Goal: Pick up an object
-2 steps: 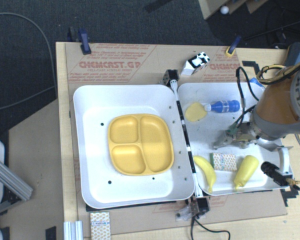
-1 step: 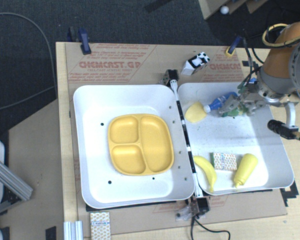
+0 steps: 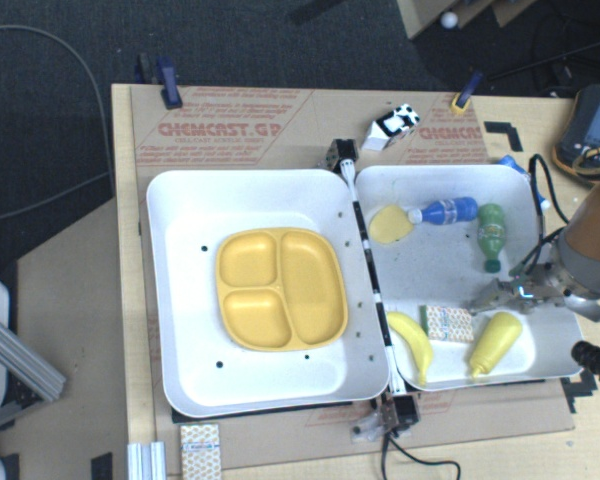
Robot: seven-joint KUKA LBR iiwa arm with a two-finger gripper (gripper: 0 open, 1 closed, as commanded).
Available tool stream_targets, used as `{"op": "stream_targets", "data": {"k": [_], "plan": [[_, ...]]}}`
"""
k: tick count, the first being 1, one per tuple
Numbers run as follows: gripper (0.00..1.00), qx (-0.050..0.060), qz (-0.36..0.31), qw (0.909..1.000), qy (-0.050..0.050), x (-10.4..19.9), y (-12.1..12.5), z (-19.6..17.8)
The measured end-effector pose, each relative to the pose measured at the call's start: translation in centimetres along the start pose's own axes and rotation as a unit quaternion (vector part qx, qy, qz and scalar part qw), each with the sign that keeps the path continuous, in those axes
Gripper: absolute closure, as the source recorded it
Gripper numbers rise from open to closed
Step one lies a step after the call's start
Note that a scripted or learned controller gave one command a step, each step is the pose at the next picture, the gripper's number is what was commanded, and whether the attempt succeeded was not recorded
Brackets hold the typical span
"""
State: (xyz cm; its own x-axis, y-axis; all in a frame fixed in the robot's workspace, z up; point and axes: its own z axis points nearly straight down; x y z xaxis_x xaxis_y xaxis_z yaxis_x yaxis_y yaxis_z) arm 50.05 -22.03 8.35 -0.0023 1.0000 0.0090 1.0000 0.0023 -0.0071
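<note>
The 2 shallow white bins sit side by side on the bench. In the left bin (image 3: 180,268) lies a yellow plastic plate with 3 compartments (image 3: 280,288), near its centre. In the right bin (image 3: 450,183), a yellow squeeze bottle (image 3: 495,341), a small printed packet (image 3: 448,322) and a yellow banana (image 3: 412,341) lie along the near edge; a blue bottle (image 3: 445,211), a green bottle (image 3: 491,233) and a round yellow piece (image 3: 389,224) lie toward the far edge. The grey gripper (image 3: 515,293) hovers just above the squeeze bottle at the right edge, fingers spread, holding nothing.

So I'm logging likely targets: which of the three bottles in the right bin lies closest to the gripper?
The yellow squeeze bottle, lying just below the gripper near the bin's front. The green bottle and blue bottle lie farther back.
</note>
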Motion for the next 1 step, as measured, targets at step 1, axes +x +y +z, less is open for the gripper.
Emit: {"op": "stream_targets", "data": {"k": [1], "plan": [[0.0,-0.004,0.0,1.0,-0.005,1.95,6.29,-0.15]]}}
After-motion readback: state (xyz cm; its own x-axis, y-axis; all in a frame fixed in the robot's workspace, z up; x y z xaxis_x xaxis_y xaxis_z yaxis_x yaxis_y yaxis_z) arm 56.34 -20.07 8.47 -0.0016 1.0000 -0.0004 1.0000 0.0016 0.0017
